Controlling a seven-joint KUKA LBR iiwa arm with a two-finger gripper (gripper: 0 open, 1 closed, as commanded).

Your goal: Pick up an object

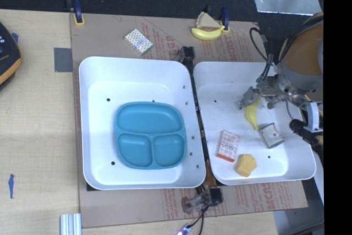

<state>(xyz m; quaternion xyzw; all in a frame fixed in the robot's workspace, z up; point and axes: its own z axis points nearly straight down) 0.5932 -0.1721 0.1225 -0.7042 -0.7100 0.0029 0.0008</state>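
My gripper [259,102] hangs over the upper middle of the right bin [220,80], and its two fingers stand apart, open. Just below it lies a small yellow banana-shaped piece [252,116], its top end close under the fingers; nothing is held between them. A grey box [270,134] rests to the banana's right. Nearer the front of this bin are a red-and-white packet [227,145] and a yellow ridged lump [246,164].
The left bin [93,91] holds a blue divided plate [149,134]. Behind the bins on the cardboard lie a patterned packet [138,41] and a yellow banana with a sandwich piece [208,28]. A black-and-orange device [6,58] sits at the far left.
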